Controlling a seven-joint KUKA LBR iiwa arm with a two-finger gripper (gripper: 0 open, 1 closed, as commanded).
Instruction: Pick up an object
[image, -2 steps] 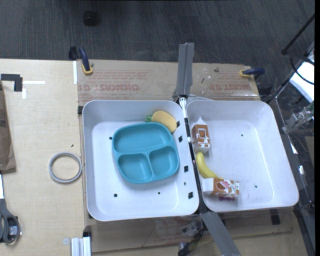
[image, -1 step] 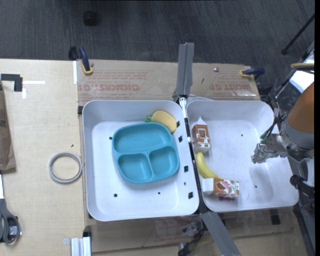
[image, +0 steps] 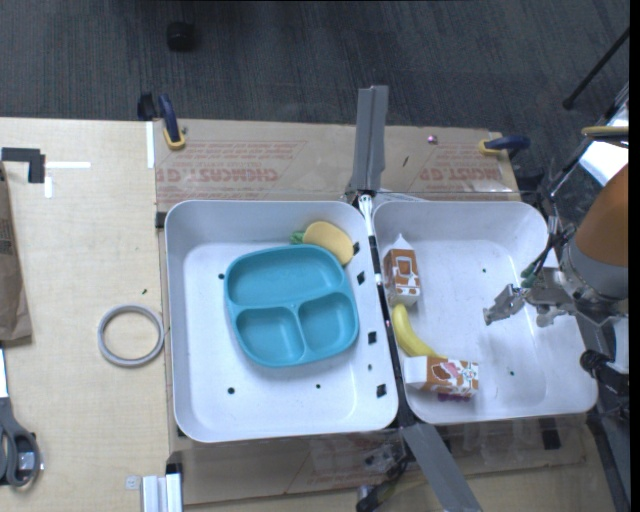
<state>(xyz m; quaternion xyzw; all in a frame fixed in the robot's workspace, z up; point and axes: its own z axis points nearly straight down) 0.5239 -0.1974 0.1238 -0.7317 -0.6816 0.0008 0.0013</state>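
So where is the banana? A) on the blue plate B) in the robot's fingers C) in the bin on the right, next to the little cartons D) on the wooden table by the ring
C: the banana lies in the right bin, along its left wall, between the two small cartons, away from the gripper.

the wooden bench (image: 80, 260) carries two white bins, the left bin (image: 190, 330) and the right bin (image: 520, 390), touching side by side. a sheet of cardboard (image: 260, 160) lies under their far edges. a grey ring (image: 131, 334) rests left of them, scissors (image: 18, 450) nearer the front corner.
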